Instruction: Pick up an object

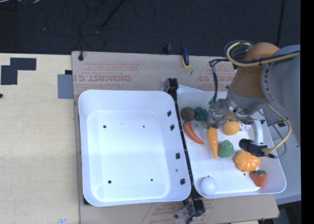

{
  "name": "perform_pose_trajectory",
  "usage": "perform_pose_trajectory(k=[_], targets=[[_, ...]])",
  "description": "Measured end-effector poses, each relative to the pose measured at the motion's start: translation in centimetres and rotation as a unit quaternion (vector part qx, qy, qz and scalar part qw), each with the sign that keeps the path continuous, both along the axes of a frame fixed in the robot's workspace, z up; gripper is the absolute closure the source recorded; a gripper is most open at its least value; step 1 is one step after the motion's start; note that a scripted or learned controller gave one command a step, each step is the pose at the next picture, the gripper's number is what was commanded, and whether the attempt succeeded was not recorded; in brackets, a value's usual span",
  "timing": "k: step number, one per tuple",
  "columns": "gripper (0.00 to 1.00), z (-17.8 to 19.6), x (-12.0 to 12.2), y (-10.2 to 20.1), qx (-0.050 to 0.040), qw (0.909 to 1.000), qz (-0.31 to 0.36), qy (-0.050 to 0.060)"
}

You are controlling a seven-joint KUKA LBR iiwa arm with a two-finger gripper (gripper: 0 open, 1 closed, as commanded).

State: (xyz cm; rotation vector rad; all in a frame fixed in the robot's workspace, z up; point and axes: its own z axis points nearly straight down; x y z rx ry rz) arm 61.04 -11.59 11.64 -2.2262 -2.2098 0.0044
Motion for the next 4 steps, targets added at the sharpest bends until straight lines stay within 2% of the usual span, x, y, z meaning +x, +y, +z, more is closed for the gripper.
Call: perform_pose_trajectory(k=[1,2,3,4], targets=[[1.0,1.0,0.0,-0.2,0.0002,1.0,-0.002,0.001],[1.0,7.4,3.2,5.6,-0.0004,1.0,0.006,-0.004],[1.0,14.3,3.4,12.8,0.0001,1.0,0.007,-0.004],[1.0,16.6,0.1,16.6,0.0001,1.0,0.006,-0.001]])
